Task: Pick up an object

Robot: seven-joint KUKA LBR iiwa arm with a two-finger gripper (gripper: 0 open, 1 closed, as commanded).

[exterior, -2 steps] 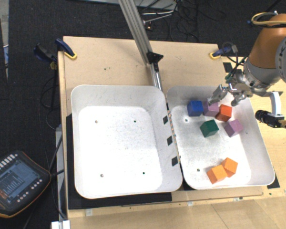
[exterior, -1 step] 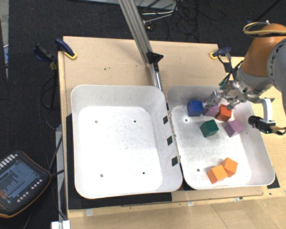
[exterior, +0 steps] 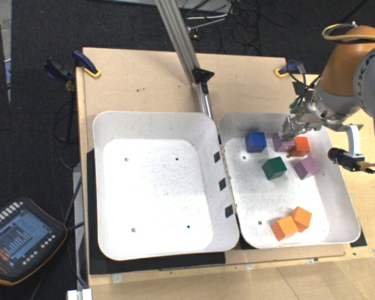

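Gripper [exterior: 292, 132] low in right bin [exterior: 337, 227], jaw state unreadable, over purple block [exterior: 281, 144] touching orange block [exterior: 301, 145]; best centred on 1 block, clear of neighbour, before lifting.

I see a tan wooden benchtop [exterior: 150, 83] on dark floor [exterior: 37, 30], cables [exterior: 237, 11] strewn behind, aluminium strut [exterior: 175, 30] slanting in, teach pendant [exterior: 19, 239] lower left, blue clamps [exterior: 81, 61] at corners.
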